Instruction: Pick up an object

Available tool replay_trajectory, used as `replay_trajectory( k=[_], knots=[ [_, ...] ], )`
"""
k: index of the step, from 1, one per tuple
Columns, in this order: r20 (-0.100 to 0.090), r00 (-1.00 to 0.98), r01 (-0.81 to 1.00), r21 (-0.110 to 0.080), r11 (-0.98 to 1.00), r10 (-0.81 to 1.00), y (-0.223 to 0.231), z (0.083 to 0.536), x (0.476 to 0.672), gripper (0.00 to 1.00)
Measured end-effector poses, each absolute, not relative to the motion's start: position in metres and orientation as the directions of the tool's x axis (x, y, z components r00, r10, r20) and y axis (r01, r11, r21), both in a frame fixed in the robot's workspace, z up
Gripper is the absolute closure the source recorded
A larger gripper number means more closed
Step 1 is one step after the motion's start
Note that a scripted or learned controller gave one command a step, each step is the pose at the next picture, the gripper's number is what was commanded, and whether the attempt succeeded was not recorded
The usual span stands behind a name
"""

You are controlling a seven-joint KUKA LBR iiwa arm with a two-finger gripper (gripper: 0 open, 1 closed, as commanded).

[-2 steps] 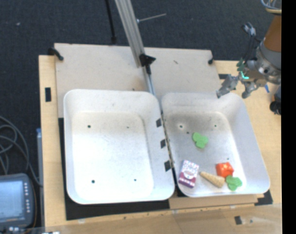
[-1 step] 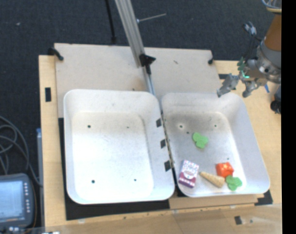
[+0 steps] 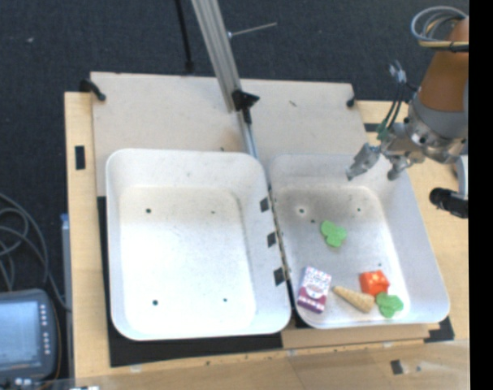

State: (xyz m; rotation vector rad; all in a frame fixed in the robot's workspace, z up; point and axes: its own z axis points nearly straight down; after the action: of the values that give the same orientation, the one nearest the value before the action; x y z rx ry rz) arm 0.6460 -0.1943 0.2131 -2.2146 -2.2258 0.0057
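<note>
Five toys [image 3: 334, 234] lie in the right bin [image 3: 408, 218] — gripper [image 3: 380, 162] hovers above, fingers apart, empty. Clustered pieces risk a missed grab.

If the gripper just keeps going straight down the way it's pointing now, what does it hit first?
Probably bare floor near the back of the right bin. The open gripper hangs above that end, with the green piece and the other items nearer the front. Depth is hard to judge.

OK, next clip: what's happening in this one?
A grey arm with an orange band reaches in from the right. Its claw hangs open above the far edge of the right bin, holding nothing. Five small things lie in that bin: a green piece, a purple carton, a tan cone, a red piece and another green one.
</note>
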Motion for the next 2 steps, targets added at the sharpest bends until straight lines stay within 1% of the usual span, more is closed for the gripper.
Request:
replay_trajectory(
  k=[1, 2],
  knots=[
    [-0.002, 0.000, 1.000, -0.005, 0.000, 1.000, -0.196, 0.150, 0.645, 0.00],
    [-0.002, 0.000, 1.000, -0.003, 0.000, 1.000, -0.197, 0.098, 0.644, 0.00]
  ],
)
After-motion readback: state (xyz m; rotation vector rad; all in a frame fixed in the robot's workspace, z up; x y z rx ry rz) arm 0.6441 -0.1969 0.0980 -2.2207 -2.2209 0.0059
